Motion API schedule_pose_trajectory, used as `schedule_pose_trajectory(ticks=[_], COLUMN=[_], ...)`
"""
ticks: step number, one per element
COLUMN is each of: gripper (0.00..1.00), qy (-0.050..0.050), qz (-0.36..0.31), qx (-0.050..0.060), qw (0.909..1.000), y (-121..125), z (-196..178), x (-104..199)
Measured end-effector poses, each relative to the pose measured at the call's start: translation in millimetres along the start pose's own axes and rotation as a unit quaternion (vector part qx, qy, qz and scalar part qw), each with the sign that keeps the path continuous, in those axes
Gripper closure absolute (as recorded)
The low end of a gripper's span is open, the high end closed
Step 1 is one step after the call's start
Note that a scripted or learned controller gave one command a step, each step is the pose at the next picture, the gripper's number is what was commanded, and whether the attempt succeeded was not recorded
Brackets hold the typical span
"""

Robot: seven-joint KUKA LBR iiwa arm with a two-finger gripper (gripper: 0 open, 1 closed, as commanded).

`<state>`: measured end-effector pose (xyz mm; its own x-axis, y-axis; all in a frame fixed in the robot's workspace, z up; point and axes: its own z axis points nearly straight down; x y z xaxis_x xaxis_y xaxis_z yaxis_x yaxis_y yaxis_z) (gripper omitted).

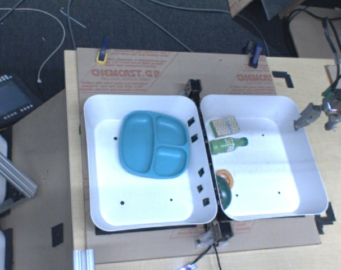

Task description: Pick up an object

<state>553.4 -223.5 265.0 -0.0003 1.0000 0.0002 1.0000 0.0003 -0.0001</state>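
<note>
1. While the gripper sits at the right edge of the scene, just over the right rim of the right bin, nothing is between its fingers; the jaws look spread apart, one grey finger pointing left and down, the other further right.
2. Step in hand, as I judge it: approach, before any grasp. No object is lifted.
3. Candidate objects all lie along the left side of the right bin, well apart from the gripper: a speckled sponge-like block farthest, a green bottle lying on its side just nearer than it, an orange ring and a dark green rounded item touching or overlapping near the near-left corner.
4. Left bin holds a blue divided plate, flat, in its far half.
5. Next move calls for travelling left across the right bin, centring over one object, then descending with jaws wide. The bottle is round and may roll; the ring and green item are crowded against the bin wall, so finger clearance looks tight there.
</note>
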Motion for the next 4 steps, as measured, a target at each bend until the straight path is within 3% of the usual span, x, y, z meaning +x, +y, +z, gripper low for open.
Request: schedule_pose_trajectory(ticks=[3, 4], gripper=[0.0, 1.0], qy=[0.003, 0.001], qz=[0.0, 0.0], qx=[0.003, 0.0], qw=[1.0, 1.0], y=[-4.1, -2.2], z=[181.8, 166.8], x=[11.4, 10.3])
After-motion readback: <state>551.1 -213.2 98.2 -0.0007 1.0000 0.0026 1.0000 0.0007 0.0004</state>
